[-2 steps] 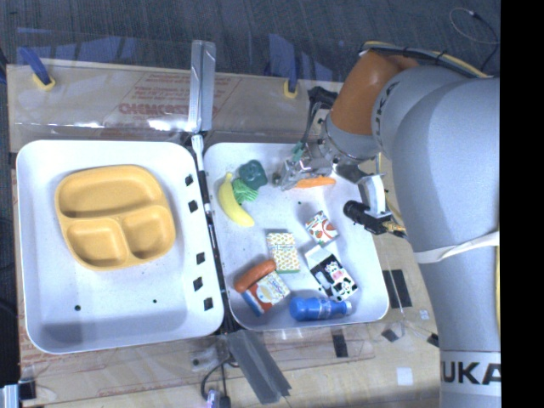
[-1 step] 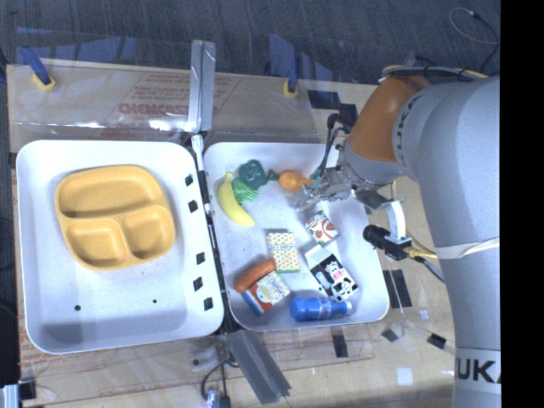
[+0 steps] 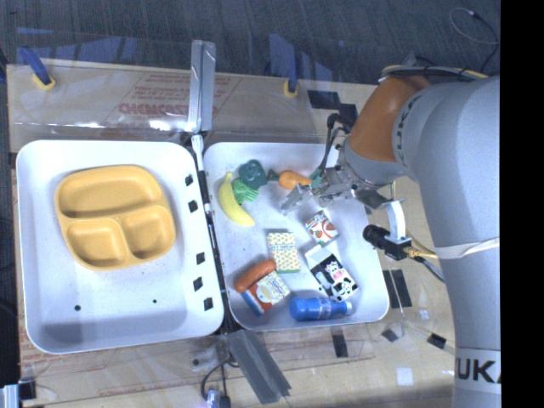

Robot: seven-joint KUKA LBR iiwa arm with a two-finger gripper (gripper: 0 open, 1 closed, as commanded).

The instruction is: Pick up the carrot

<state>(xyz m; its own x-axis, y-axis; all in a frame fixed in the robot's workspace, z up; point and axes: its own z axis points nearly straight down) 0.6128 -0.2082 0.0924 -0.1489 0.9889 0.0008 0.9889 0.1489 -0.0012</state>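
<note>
The carrot, a short orange piece, lies near the back of the right bin, just right of a green broccoli. My gripper is down in that bin, right beside the carrot on its front right side. Nothing visible shows the carrot lifted; it seems to rest on the bin floor. The grey arm with its orange band reaches in from the right.
The right bin also holds a banana, a sausage, a patterned cracker box, a small carton, a black-and-white carton and a blue bottle. A yellow divided plate sits in the left bin.
</note>
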